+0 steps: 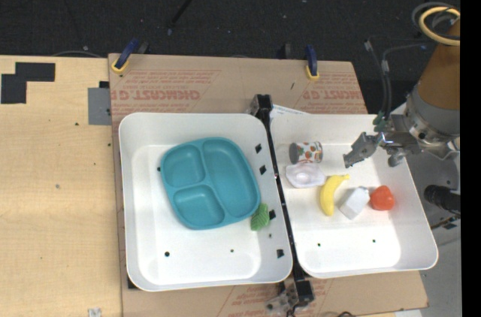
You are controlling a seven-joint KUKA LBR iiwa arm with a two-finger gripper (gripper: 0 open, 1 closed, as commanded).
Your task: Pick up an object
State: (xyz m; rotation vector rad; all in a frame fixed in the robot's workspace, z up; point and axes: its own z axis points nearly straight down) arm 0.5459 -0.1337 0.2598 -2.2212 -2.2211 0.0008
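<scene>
The right bin (376, 255) holds a small patterned cup (307, 152) lying on its side, a pale lilac object (304, 175), a yellow banana (331, 193), a white block (353, 203) and a red object (382, 197). My gripper (376, 152) hovers over the bin's far right part, just above and behind the red object and the white block. Its two fingers are spread wide, so it is open, and nothing sits between them. One finger (359, 150) points toward the banana.
The left bin (150, 248) carries a teal divided plate (210, 182) and a small green object (260, 218) at the plate's near right corner. A black divider (272, 180) runs between the bins. Cables hang by the arm at the right.
</scene>
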